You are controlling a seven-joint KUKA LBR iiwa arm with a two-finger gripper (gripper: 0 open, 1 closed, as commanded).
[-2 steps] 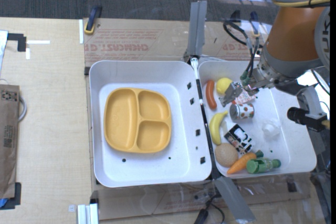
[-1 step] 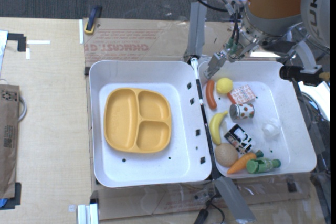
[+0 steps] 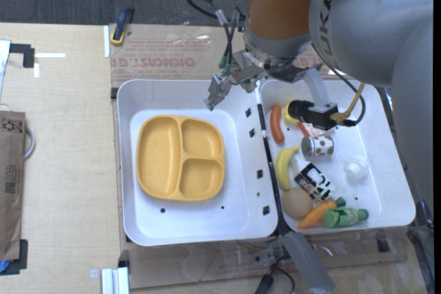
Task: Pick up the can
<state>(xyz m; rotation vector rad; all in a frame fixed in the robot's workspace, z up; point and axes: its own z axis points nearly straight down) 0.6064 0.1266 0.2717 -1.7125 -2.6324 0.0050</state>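
In the right bin (image 3: 386, 148), the can (image 3: 318, 145) lies untouched among the toy food, while the gripper (image 3: 215, 94), whose state I cannot tell, hangs over the left bin (image 3: 131, 148), so the pick is not yet begun.

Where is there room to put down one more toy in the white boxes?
Left bin: bare white floor all around the yellow plate, widest along its right side and front. Right bin: crowded on its left with the can, banana and carrot; a bare strip lies along its right wall.
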